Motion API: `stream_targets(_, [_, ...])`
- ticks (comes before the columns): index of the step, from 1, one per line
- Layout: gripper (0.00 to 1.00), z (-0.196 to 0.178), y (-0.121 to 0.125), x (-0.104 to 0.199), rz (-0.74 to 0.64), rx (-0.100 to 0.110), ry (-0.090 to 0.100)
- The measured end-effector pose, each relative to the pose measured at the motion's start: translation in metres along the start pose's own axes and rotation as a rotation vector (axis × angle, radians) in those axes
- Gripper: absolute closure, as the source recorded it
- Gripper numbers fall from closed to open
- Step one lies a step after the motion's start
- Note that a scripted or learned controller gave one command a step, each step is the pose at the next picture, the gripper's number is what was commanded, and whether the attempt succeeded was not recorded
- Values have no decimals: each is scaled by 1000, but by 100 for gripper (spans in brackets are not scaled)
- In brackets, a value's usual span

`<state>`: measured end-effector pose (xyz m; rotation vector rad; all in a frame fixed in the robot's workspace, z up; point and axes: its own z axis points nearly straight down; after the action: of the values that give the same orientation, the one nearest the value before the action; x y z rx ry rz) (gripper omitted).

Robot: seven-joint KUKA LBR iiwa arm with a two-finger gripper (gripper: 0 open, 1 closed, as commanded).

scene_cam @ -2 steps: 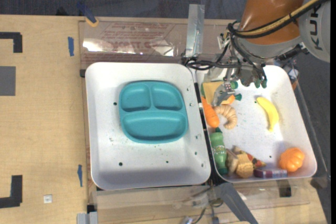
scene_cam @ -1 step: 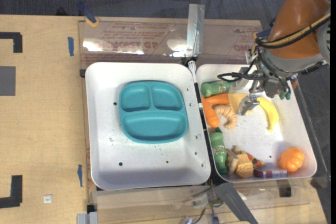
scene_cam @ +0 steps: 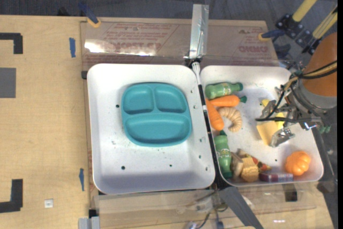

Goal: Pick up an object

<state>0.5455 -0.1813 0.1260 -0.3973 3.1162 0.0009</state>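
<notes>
Gripper sits low in the right bin, over the yellow wedge and just up-left of the orange pumpkin. Finger state: cannot tell. Nothing is seen held or lifted; the pick appears outstanding.

Even, bright overhead lighting is seen; glare is cast on the left bin, with soft blur beyond it.

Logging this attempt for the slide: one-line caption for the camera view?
Gripper poised over yellow wedge in right bin; teal divided plate in left bin.
</notes>
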Motion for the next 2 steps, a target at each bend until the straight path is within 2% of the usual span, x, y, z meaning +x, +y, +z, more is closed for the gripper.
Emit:
stream_targets(1, [100,-61,95,-26,-104,1,-11])
stream_targets(2, [100,5,91,20,126,9,-25])
